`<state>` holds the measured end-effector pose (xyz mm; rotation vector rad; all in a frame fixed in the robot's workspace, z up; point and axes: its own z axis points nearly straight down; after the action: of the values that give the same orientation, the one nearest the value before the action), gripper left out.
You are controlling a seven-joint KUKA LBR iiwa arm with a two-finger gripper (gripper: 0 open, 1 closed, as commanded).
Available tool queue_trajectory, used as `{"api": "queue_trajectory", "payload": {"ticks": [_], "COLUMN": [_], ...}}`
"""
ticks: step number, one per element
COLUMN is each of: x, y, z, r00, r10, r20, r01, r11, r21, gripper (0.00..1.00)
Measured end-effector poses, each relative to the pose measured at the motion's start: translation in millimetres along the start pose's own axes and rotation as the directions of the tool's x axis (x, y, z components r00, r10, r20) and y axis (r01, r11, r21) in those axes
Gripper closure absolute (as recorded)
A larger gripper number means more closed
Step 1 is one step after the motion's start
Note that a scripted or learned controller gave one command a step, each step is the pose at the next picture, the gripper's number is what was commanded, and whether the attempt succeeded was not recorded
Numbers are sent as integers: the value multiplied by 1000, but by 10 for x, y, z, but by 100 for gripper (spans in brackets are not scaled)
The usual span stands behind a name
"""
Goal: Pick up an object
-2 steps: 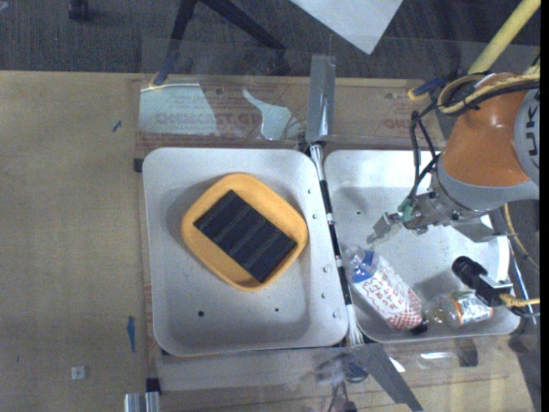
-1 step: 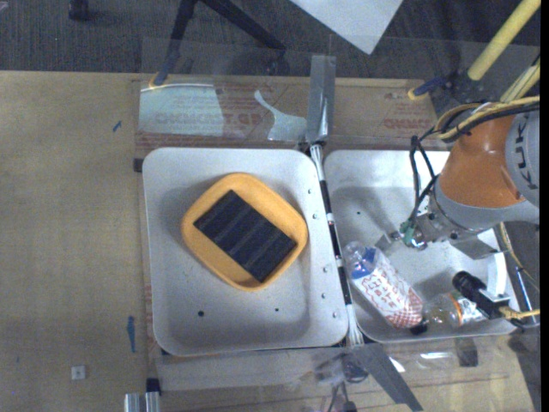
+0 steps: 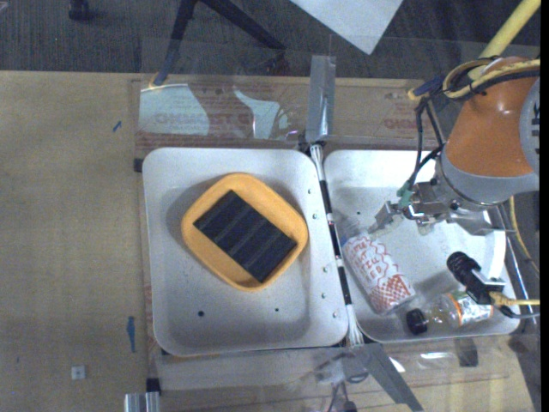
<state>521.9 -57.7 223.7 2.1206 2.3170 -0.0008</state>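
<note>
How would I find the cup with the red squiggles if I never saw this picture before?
Look at the right-hand white bin, the one the arm reaches into. Along its left wall, a paper cup lies on its side. It is white with a red pattern, unlike the clear bottle with the black cap lying next to it.

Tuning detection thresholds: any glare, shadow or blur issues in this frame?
Camera view: even, soft lighting; the left bin and right bin are bright white but hold detail. The clear panel behind them reflects glare. The clear bottle is low-contrast. Soft shadow under the orange dish. The gripper looks slightly soft.
</note>
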Motion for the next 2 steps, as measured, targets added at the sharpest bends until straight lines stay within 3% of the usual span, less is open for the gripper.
{"api": "queue_trajectory", "payload": {"ticks": [1, 2], "x": [-315, -441], "y": [-120, 185], "z": [1089, 1277], "r00": [998, 957], "r10": [-62, -289], "r20": [1, 9], "r01": [62, 289], "r11": [998, 957], "r21": [-7, -21], "gripper": [0, 0]}}
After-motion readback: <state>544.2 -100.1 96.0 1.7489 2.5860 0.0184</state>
